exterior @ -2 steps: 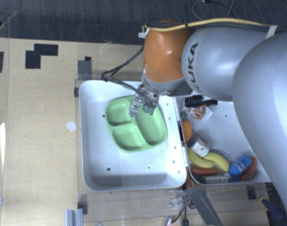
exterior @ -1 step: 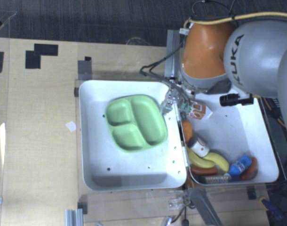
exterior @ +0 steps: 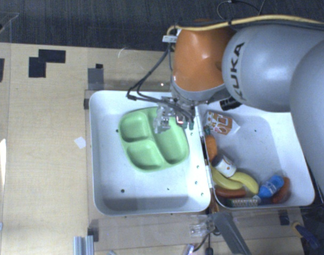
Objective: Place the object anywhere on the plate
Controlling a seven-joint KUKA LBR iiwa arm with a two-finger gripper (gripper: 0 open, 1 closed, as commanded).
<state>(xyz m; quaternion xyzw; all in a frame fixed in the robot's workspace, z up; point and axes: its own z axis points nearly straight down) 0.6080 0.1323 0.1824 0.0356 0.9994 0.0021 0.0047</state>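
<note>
A light green plate [exterior: 151, 142] with three compartments lies in the left white bin [exterior: 106, 179], toward its back right. My gripper [exterior: 175, 118] hangs from the orange-banded wrist over the plate's back right edge, near the wall between the two bins. The wrist hides most of it, and I see no object clearly in it. Candidate objects lie in the right bin [exterior: 289, 142]: an orange and white carton [exterior: 221, 124], a carrot [exterior: 210, 147], a banana [exterior: 237, 183], a small white bottle [exterior: 226, 167] and a blue item [exterior: 271, 187].
The big grey arm covers the upper right of the view and part of the right bin. A black cable [exterior: 146, 81] runs from the wrist down to the left bin's back rim. Wooden bench lies to the left.
</note>
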